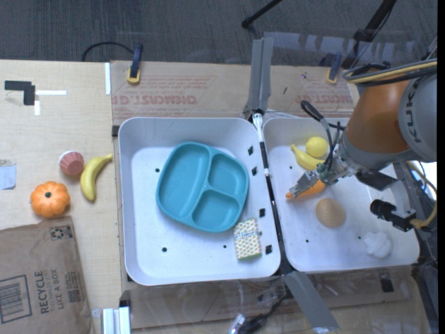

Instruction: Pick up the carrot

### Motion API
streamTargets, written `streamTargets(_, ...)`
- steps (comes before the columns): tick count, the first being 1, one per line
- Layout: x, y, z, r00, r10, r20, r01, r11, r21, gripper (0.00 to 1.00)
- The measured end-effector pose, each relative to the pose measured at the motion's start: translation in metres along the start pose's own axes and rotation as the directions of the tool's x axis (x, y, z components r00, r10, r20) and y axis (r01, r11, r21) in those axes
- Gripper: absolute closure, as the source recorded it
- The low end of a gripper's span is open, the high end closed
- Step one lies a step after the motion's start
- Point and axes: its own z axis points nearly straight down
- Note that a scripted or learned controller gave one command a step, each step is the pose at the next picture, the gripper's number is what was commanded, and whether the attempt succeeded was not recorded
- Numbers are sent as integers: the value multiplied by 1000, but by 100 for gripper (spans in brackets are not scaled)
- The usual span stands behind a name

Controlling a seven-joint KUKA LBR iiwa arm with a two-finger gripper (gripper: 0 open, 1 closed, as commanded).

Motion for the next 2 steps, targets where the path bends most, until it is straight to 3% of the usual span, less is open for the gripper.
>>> streamTargets(1,-4,-2,-8,1000,8,4,-8,1000,4,100)
streamTargets(2,39,27,-87,946,324,-1,-324,946,28,100)
